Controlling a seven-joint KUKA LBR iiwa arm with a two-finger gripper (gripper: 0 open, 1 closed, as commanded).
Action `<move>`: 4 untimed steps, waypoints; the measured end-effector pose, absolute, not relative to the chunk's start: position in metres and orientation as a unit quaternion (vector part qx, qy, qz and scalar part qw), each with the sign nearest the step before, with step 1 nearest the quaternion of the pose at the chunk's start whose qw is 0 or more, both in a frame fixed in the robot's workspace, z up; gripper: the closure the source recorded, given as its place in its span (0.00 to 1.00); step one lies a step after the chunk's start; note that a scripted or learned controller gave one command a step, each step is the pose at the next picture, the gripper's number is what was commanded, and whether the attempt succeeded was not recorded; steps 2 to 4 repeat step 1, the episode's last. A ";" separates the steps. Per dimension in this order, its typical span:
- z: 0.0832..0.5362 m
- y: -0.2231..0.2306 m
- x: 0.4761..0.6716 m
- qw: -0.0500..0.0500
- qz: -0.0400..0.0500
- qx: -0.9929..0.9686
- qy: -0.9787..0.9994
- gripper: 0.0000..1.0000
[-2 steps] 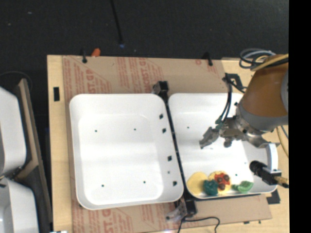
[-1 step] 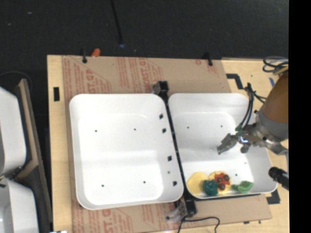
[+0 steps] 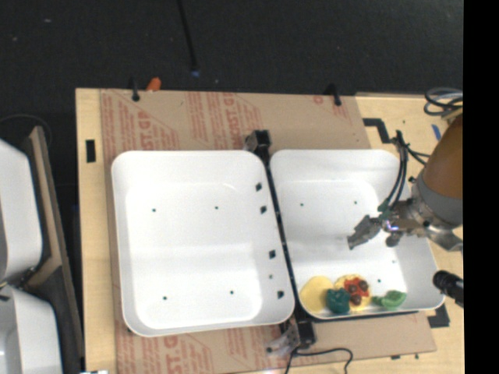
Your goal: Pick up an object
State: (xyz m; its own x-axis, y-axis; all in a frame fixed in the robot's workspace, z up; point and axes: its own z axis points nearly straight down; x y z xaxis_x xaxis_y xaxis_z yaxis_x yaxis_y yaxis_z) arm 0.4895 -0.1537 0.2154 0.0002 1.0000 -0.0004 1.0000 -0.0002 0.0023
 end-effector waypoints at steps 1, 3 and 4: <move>0.213 -0.144 0.490 0.000 0.000 0.707 0.707 0.00; 0.213 -0.144 0.490 0.000 0.000 0.707 0.707 0.00; 0.213 -0.144 0.490 0.000 0.000 0.707 0.707 0.00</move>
